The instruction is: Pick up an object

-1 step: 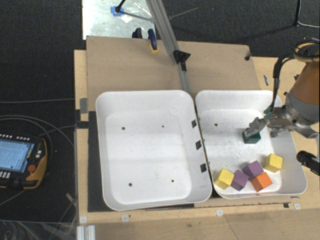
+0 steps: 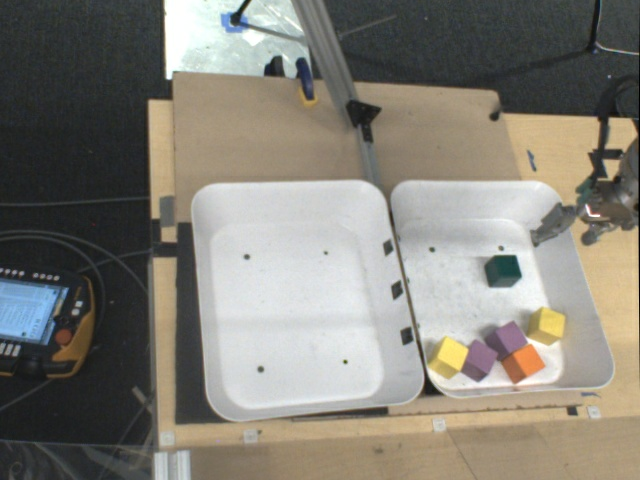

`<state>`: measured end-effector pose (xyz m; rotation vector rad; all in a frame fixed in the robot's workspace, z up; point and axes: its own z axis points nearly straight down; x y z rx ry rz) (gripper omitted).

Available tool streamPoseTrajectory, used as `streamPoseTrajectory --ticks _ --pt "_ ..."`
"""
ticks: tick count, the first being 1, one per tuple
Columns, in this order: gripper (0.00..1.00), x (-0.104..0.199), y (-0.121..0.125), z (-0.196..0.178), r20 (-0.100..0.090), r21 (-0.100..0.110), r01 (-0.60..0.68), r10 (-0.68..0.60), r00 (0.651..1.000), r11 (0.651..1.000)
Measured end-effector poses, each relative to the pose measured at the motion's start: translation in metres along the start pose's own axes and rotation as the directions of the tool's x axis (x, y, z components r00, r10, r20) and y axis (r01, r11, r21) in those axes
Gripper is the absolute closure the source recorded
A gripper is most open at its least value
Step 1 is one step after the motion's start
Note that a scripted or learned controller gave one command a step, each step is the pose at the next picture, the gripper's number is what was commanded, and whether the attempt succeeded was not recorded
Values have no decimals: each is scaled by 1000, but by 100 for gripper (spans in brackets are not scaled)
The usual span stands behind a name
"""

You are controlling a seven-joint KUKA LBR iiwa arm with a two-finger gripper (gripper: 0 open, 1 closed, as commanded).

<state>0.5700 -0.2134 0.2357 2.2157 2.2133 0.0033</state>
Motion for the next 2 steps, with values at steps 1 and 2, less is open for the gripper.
streamPoseTrajectory --ticks 1,2 --pt "0 1 46 150 -6 10 7 -7 1000 1000" --pt "0 52 15 145 -8 9 9 -9 1000 1000"
